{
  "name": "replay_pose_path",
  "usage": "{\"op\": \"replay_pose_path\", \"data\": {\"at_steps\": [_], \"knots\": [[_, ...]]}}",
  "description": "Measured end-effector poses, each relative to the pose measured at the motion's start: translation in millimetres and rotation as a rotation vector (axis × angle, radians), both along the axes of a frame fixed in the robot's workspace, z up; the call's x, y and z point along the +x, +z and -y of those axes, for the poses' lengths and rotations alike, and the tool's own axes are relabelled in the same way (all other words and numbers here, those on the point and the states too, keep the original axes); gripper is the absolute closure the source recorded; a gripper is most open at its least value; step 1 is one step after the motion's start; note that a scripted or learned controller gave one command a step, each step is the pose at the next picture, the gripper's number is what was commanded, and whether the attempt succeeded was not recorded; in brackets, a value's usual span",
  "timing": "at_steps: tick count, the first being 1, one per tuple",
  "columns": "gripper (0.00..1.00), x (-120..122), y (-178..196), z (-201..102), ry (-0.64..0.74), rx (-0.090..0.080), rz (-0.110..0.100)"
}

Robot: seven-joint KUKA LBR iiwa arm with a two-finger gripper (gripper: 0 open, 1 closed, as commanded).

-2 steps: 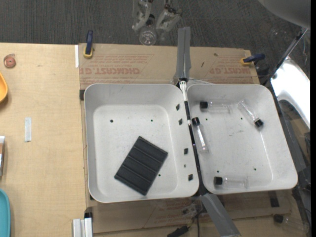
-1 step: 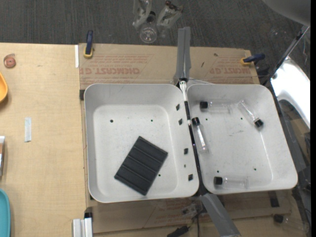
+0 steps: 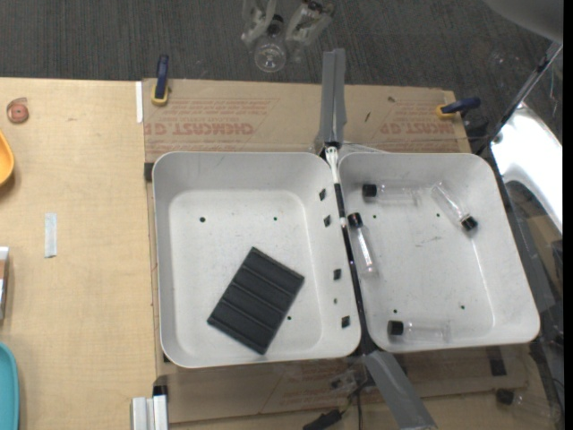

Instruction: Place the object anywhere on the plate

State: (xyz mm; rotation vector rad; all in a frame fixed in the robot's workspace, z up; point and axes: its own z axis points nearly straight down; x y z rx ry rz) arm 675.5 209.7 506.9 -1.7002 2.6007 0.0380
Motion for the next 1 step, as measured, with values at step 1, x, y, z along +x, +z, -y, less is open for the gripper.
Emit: {"op": "replay_pose_path", "data": {"at_steps": [1], "knots": [[1.0,1.8,8.2,0.9,-0.004,0.005,0.002]]}}
